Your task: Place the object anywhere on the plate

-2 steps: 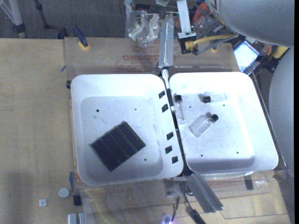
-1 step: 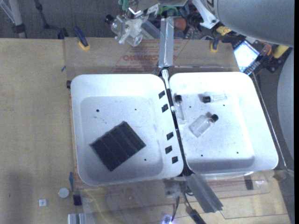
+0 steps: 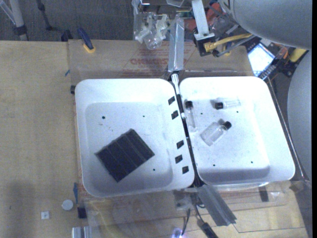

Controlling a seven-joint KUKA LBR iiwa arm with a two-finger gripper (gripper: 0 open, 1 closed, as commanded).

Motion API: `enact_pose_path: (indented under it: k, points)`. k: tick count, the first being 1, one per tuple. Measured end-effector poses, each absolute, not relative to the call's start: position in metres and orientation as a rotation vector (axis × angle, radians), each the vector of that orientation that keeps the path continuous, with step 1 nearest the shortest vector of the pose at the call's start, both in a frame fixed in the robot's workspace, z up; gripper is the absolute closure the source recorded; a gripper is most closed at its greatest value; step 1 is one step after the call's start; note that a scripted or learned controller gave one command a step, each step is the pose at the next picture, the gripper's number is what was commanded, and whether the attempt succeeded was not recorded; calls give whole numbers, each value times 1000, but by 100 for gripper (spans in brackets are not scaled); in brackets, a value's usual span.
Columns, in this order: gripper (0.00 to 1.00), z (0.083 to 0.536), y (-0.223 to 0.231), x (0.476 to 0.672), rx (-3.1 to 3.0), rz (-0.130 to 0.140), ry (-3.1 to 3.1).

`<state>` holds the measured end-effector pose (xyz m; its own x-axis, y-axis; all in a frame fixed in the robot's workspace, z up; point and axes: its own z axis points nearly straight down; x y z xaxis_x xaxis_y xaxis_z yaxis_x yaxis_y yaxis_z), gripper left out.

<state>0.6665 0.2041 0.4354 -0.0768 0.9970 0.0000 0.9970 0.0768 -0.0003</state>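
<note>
A dark ridged plate [image 3: 125, 154] is lying in the left bin [image 3: 86, 95]; three clear vials [image 3: 214, 132] are resting in the right bin [image 3: 257, 90]; the claw's [image 3: 148, 28] state is impossible to tell.

light: even, fairly bright, overhead | shadows: soft, inside left bin [image 3: 124, 182] along its near wall | glare: white bins slightly washed out | focus: arm [image 3: 277, 14] at top right blurred | grain: mild throughout
</note>
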Motion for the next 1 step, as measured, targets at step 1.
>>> enact_pose_path:
  k: [1]
  points:
    - [100,435,207,667,-2855,-5,-1310]
